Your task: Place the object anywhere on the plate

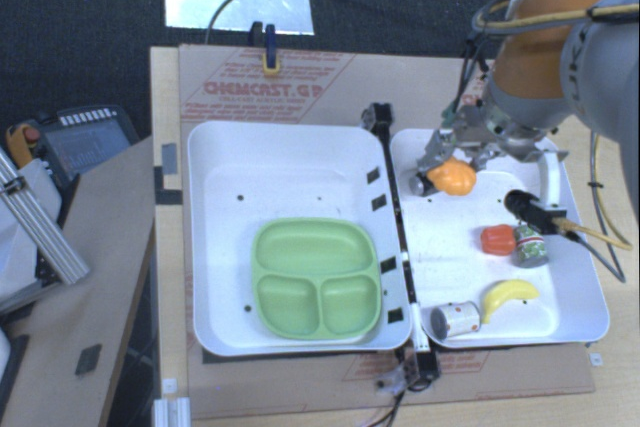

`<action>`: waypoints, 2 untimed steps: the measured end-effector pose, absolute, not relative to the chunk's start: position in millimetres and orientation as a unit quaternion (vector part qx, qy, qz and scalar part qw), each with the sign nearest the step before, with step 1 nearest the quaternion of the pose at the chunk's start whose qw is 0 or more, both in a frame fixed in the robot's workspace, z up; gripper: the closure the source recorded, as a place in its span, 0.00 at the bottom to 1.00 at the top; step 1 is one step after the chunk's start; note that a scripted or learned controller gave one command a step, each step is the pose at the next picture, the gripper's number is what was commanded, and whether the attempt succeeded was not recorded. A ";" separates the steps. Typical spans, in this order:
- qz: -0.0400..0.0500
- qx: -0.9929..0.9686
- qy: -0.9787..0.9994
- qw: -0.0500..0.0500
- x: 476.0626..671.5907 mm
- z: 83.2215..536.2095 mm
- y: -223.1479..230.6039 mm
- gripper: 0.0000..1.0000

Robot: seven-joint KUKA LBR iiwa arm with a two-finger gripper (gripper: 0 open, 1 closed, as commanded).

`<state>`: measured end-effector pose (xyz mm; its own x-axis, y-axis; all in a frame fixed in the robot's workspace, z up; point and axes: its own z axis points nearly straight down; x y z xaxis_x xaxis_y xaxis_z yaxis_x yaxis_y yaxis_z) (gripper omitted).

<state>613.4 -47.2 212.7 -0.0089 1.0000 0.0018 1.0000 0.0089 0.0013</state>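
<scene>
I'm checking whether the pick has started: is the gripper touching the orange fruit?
Cannot tell. In the camera view the gripper sits right over the orange fruit and overlaps its top edge, but the slanted angle shows neither clear contact nor a gap.

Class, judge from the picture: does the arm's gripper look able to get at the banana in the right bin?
Probably yes. The banana lies uncovered near the bin's front, with only a can beside it, and the gripper hangs over the same bin.

The word "CHEMCAST" followed by letters resembling "GP" is printed in red on the brown cardboard sheet (300, 80) laid beneath the two white bins.
</scene>
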 end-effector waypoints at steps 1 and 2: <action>-0.001 -0.704 -0.710 0.001 604.1 211.0 -2.0 1.00; -0.001 -0.704 -0.710 0.001 599.7 205.4 47.5 1.00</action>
<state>599.7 47.5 205.4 -0.0091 1.0000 0.0024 1.0000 0.0091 0.0003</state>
